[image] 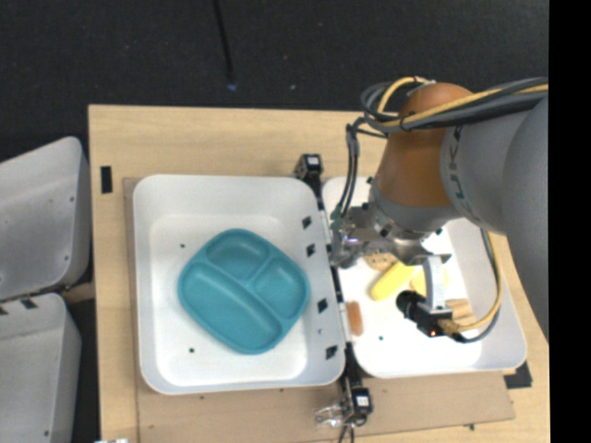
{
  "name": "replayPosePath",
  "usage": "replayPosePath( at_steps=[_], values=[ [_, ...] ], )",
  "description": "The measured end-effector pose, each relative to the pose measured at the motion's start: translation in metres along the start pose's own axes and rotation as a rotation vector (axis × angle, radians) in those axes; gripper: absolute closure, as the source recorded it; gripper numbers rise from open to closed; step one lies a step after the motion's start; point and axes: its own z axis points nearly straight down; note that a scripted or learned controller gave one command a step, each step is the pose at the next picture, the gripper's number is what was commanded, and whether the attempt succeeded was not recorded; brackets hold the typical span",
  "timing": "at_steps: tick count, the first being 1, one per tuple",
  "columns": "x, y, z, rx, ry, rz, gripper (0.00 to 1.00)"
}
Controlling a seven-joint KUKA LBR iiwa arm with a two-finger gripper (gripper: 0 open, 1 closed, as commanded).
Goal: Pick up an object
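A teal divided plate (243, 289) lies flat in the left bin (152, 247). In the right bin (489, 340) a yellow banana-shaped piece (388, 281) lies near the middle, with a small tan item (375, 261) just above it and a small orange-brown stick (355, 317) close to the bin's left wall. The arm's grey body and orange band (420, 155) hang over the right bin. My gripper (369, 247) is low over the bin's left part, just above the yellow piece, and the wrist hides its tips.
Black cables and a black connector (420, 310) with a tan tag trail over the right bin's centre. Small black clamps (309, 165) sit along the seam between the bins. The wooden bench (111, 137) surrounds both bins.
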Motion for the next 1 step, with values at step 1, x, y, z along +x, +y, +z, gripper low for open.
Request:
replayPosePath(
  at_steps=[1],
  values=[
    [0.0451,0.0139,0.0020,0.001,0.000,0.001,1.00]
  ],
)
